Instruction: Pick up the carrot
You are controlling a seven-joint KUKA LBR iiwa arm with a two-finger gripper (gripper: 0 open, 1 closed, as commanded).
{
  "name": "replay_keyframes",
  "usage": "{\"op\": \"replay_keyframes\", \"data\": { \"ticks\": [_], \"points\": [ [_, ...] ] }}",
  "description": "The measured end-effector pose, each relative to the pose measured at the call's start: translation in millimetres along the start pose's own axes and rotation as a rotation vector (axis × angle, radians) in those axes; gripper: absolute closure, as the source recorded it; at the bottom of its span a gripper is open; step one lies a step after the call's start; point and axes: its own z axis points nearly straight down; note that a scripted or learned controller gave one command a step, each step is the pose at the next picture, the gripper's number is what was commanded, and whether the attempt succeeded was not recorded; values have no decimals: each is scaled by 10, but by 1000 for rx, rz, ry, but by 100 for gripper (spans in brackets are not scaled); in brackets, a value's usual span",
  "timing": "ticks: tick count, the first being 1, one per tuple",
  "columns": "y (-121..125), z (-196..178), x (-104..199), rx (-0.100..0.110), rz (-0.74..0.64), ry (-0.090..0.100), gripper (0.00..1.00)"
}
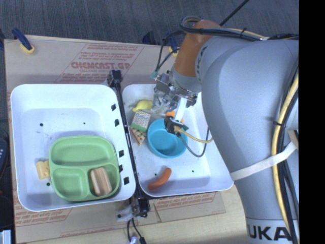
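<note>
Right now I see the smooth, stubby orange carrot [159,179] lying flat on the floor of the right shallow white plastic bin [213,179], near that bin's front wall. Its long axis runs on a diagonal, with one end low and to the left near the divider between the bins and the other end pointing up and to the right. It sits just below the round blue plastic bowl [166,141], apart from it, with bare bin floor around it. The end effector [171,105] hangs over the back of the same bin, above the far rim of the bowl and well apart from the carrot; I cannot tell from my view whether it is released or clenched. Left of the bowl I see a yellow curved toy piece [143,105], a small patterned square packet [141,120] and a tan waffle-textured wedge [136,135]. In the left white bin [30,103] a green three-compartment plastic plate [76,154] carries a brown bun-shaped piece [100,181] in its lower right compartment, and a pale yellow block [42,169] lies just beside the plate's left edge.
</note>
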Motion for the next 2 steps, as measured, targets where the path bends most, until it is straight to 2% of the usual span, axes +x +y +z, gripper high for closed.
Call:
{"op": "replay_keyframes", "data": {
  "ticks": [1,2],
  "points": [
    [-4,7,3,1,-1,-1,0],
    [-12,-94,9,8,-12,-3,100]
  ]
}}
